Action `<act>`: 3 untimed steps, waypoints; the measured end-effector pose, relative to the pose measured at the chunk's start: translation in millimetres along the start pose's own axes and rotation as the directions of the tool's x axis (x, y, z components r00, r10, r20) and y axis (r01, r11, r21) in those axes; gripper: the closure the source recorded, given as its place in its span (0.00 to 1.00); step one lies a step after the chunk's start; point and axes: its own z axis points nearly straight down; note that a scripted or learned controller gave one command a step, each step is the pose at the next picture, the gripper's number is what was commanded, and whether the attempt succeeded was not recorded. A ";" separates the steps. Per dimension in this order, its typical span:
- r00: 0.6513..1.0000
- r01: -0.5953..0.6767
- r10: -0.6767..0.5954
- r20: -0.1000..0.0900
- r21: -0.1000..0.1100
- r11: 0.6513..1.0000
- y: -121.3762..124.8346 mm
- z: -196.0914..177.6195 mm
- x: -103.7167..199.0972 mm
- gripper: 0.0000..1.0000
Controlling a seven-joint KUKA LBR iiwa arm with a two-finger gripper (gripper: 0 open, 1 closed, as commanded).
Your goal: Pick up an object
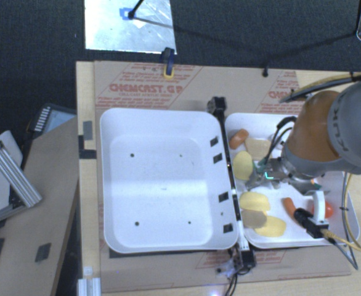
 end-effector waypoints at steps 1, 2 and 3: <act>1.000 0.005 -0.005 0.001 -0.004 1.000 67.9 9.5 -0.1 0.00; 1.000 -0.003 0.003 0.001 -0.001 1.000 45.5 8.9 -46.9 0.00; 1.000 0.009 -0.009 0.003 -0.005 1.000 120.0 9.0 -19.1 0.00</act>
